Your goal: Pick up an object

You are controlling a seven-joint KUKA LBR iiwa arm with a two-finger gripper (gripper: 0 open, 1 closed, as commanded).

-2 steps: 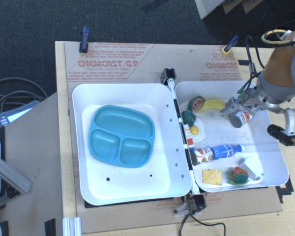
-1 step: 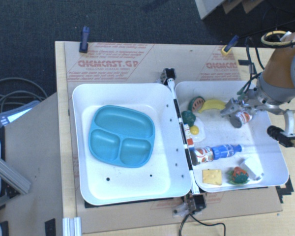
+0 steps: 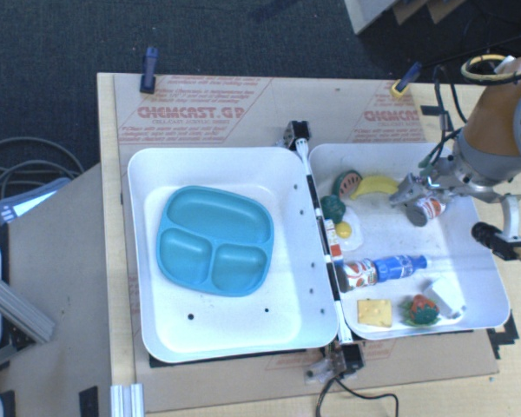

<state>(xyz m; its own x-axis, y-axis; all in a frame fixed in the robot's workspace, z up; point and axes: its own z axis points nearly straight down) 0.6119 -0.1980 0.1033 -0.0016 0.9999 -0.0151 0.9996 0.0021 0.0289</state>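
Note:
My gripper [image 3: 415,203] hangs low over the upper right part of the right bin [image 3: 469,311], reaching in from the right. A small red and white can [image 3: 433,208] lies right beside it, touching or nearly touching on its right side. A yellow banana [image 3: 375,186] and a watermelon slice [image 3: 349,183] lie just to the gripper's left. Lower in the bin are a blue bottle with a red and white label [image 3: 386,269], a yellow cheese block [image 3: 374,312] and a red and green strawberry [image 3: 421,310].
A green toy [image 3: 333,207] and a small yellow piece [image 3: 343,229] sit against the right bin's left wall. The left bin [image 3: 148,189] holds a blue divided plate [image 3: 215,240]. The arm's grey wrist [image 3: 491,159] crosses the bin's right rim.

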